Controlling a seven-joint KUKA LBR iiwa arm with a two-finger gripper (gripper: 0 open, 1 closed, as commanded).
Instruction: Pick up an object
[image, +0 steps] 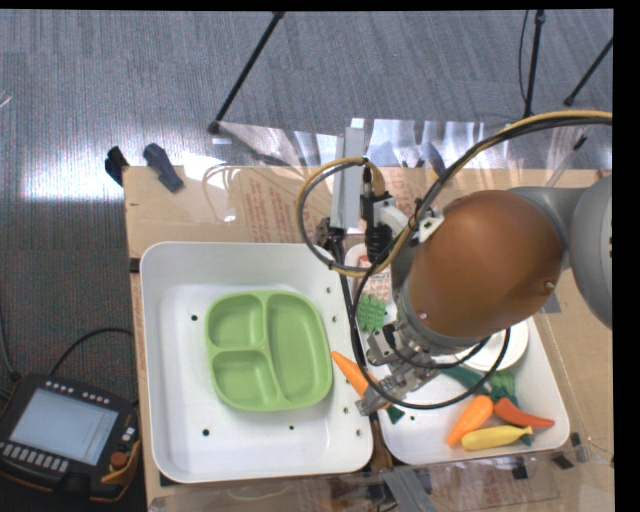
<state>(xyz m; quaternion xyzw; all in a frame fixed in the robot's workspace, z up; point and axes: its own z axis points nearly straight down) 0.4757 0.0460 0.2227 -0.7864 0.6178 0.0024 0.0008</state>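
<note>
Low over the bins' shared edge, the gripper (383, 392) has fingers whose spread I cannot tell, just beside an orange carrot (350, 373).

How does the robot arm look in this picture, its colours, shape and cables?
The arm is grey, with a rounded orange-brown band above the wrist. Black and yellowish cables loop around it. The small metal gripper is silver-grey.

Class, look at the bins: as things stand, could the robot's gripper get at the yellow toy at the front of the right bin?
Probably yes. The yellow toy lies uncovered at the right bin's front, beside an orange carrot. The gripper hangs close by to its left, with nothing over the toy.
</note>
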